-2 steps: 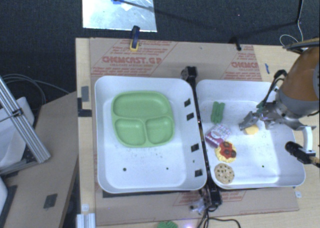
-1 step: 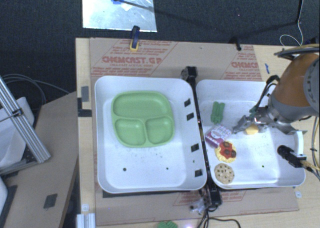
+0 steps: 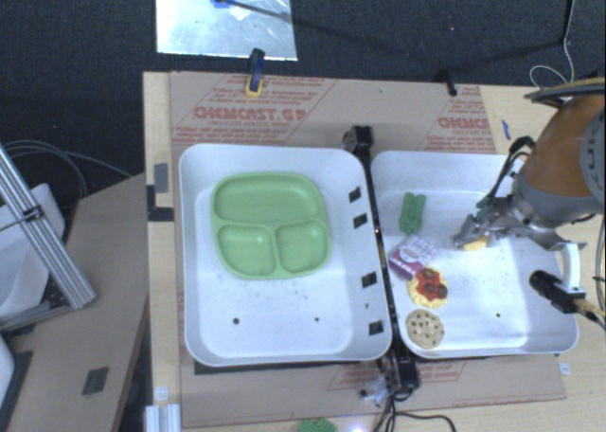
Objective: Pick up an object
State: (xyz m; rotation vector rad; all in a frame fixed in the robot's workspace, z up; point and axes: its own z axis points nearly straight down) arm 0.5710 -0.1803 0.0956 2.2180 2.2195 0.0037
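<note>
**Gripper low over a small yellow piece, right bin**

I see my gripper [image 3: 471,235] down at right of centre in the frame, tips touching or just above a yellow piece [image 3: 476,243] on the floor of the right bin [image 3: 530,326]. Whether it is closed on anything, I cannot tell. The piece is mostly hidden, so I cannot read its long axis; it looks small, light and rigid, and I would pinch across its narrow side. Left of it stands a green block [image 3: 412,212], long axis running up-down in the frame. Below lie a purple packet [image 3: 411,257], a red-topped item [image 3: 429,287] and a cookie [image 3: 424,328]. A green tray [image 3: 270,224] fills the left bin [image 3: 284,335].
</note>
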